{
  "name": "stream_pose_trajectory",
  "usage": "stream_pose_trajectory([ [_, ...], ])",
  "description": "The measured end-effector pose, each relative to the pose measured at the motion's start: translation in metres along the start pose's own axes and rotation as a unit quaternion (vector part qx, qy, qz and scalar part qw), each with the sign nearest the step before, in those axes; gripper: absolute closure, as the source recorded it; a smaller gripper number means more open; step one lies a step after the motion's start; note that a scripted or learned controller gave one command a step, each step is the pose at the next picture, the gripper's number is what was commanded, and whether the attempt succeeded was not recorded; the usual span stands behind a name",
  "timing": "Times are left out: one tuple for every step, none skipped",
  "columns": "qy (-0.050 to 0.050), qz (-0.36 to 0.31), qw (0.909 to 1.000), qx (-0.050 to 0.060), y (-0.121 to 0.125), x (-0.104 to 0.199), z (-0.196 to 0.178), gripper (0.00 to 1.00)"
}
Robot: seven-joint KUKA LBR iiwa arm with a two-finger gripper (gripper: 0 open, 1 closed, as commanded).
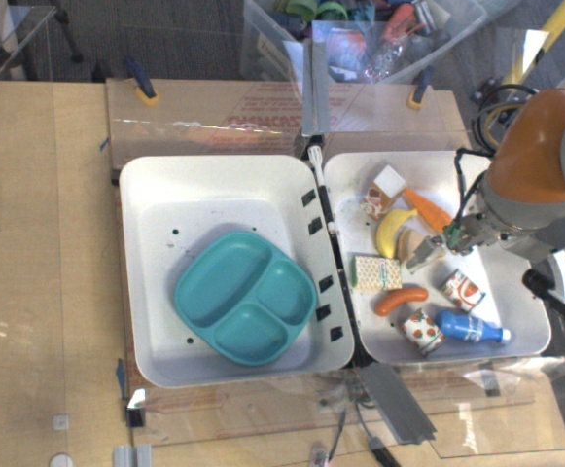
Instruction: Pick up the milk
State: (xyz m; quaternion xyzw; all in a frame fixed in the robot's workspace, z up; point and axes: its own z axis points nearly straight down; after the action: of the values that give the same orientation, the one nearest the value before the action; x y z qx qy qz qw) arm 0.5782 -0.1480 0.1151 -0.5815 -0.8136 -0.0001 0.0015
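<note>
The milk [384, 192] is a small carton with a white gable top and brown-red sides. It lies near the back left of the right bin [530, 343]. My gripper [428, 250] hangs over the middle of that bin, just right of a yellow banana [393, 230] and below an orange carrot [426, 208]. It sits roughly a carton's length in front of and to the right of the milk, not touching it. Nothing shows held in it.
The right bin also holds a patterned flat packet [377, 272], a red sausage [400, 301], two red-and-white cans [421, 330] [463, 289] and a blue bottle [472, 329]. A teal divided plate [246, 299] lies in the left bin [156, 212]. A divider with black clips [323, 251] separates the bins.
</note>
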Motion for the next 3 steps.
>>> stream_pose_trajectory([
  [-0.003,0.104,0.9945,-0.006,-0.042,-0.029,0.025,0.00],
  [-0.006,0.106,0.9943,-0.008,-0.042,-0.033,0.014,1.00],
  [-0.002,0.036,0.9994,-0.002,0.030,-0.007,-0.077,1.00],
])
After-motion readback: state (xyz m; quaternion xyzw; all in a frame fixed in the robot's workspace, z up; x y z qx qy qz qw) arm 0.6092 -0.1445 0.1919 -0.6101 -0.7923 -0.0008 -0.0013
